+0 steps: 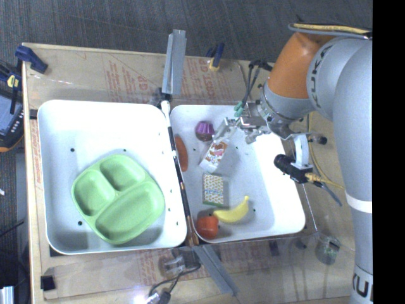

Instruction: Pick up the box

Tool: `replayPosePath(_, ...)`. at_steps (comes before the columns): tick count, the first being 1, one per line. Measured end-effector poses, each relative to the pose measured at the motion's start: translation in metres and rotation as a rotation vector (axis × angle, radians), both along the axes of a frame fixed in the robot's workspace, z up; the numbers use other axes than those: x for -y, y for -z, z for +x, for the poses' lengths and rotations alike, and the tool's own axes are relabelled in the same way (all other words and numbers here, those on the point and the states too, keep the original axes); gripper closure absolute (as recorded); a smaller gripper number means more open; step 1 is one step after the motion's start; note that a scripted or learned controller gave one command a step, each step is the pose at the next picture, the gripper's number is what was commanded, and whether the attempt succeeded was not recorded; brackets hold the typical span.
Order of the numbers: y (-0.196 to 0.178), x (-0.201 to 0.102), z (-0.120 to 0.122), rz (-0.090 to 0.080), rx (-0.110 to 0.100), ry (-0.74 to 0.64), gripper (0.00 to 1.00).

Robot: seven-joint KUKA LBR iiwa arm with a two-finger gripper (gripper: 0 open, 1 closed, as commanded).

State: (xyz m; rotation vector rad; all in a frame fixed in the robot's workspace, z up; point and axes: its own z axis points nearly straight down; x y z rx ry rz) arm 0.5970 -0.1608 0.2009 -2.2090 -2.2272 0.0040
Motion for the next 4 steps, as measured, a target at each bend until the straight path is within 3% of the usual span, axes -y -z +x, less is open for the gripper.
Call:
replayPosePath(1,0.067,0.003,-0.043,0.000,0.001,-0.161,0.00)
replayPosePath(2,0.110,-0.013,-0.100,0.001,0.000,-0.217,0.00)
replayPosePath(3,0.100,-0.012,-0.099,-0.001,0.000,-0.223,1.00)
replayPosePath(4,-0.006,0.051,-0.104,-0.002,0.007,-0.474,1.00)
